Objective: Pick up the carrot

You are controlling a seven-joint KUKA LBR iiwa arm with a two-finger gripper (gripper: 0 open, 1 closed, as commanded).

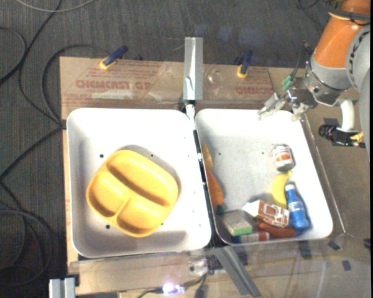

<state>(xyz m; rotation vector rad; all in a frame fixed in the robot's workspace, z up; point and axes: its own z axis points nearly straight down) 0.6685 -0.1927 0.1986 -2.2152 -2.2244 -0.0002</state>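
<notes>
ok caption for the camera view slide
Gripper above right bin's far edge; carrot lies against its left wall.

Dark carpet (25, 54) strewn with black cables (46, 73).

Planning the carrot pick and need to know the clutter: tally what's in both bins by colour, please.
Yellow: 2, the yellow plastic divided tray and a yellow banana-like piece
Orange: 1, the long orange carrot
Blue: 1, the blue bottle
Red and white: 2, the small can and the small carton
Green-edged: 1, the grey block
Red: 1, the red stick
Total: 8
</notes>
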